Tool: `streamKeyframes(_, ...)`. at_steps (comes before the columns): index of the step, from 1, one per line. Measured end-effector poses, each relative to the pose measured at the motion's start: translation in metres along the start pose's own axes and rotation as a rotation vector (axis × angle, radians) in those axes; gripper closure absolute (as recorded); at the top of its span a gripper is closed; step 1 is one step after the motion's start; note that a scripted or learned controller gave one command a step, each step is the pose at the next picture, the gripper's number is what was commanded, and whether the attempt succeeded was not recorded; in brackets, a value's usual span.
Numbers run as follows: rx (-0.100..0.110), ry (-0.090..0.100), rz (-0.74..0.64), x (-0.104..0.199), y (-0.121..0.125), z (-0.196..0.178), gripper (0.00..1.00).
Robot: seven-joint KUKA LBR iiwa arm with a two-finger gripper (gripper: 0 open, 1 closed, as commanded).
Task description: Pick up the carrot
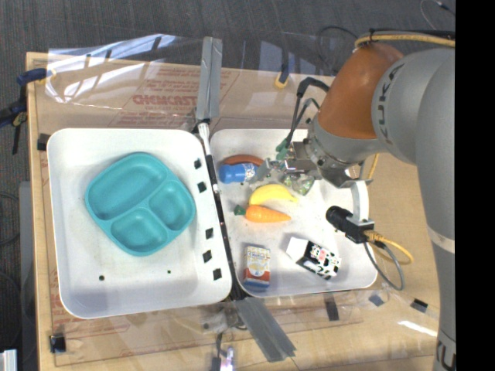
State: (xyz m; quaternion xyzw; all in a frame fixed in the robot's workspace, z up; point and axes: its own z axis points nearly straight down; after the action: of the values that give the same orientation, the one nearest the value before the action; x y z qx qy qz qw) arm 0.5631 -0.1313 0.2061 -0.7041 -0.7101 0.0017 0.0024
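Note:
The carrot (265,214), orange with a green stub at its left end, lies flat in the middle of the right bin (232,149). A yellow banana-like toy (273,195) touches it on the far side. My gripper (288,169) hangs above the bin just beyond the yellow toy, up and right of the carrot and apart from it. Nothing shows between its fingers.
A blue and red-brown toy (237,168) lies at the right bin's back left. A small carton (257,266) and a black-and-white cow-print box (313,256) sit near its front. The left bin (69,284) holds a teal divided plate (139,202). The arm covers the right bin's far right.

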Motion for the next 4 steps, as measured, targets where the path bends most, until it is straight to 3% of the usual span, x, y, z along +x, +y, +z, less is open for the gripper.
streamKeyframes(1, -0.021, -0.008, -0.164, -0.01, -0.027, 0.108, 0.0)
streamKeyframes(2, -0.024, -0.012, -0.168, -0.011, -0.025, 0.097, 1.0)
streamKeyframes(3, -0.003, 0.0, 0.319, 0.005, -0.029, 0.034, 1.0)
streamKeyframes(4, -0.003, 0.0, 0.319, 0.006, -0.029, 0.034, 0.0)
